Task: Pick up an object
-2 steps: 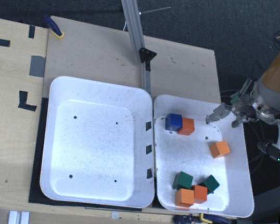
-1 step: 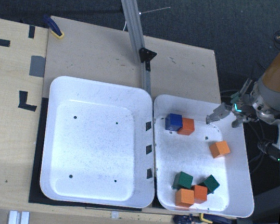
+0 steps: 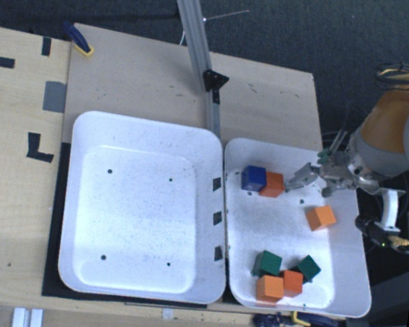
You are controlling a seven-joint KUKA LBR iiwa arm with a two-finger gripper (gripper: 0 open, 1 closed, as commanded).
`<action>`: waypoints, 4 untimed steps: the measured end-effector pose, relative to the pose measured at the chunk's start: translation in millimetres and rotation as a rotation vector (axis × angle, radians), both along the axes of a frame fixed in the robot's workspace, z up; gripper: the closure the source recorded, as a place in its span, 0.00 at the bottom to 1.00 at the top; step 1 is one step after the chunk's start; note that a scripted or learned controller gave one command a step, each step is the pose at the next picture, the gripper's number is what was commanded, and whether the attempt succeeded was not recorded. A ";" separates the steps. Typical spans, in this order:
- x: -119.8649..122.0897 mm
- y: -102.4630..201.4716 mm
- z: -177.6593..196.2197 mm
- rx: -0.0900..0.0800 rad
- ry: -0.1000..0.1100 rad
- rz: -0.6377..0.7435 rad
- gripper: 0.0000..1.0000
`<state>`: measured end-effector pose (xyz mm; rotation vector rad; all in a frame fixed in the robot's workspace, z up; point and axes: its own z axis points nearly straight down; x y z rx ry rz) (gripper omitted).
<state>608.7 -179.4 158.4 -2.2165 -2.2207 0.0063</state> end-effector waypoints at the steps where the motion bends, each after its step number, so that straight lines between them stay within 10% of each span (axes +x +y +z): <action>1: 7.3 -2.8 -41.9 -0.003 -0.015 0.001 0.00; 2: 6.8 -2.1 -67.9 -0.001 -0.002 0.001 0.00; 3: 7.2 -1.4 -57.0 0.000 -0.003 0.002 1.00; 4: 8.2 -4.5 -14.2 -0.001 -0.009 0.000 1.00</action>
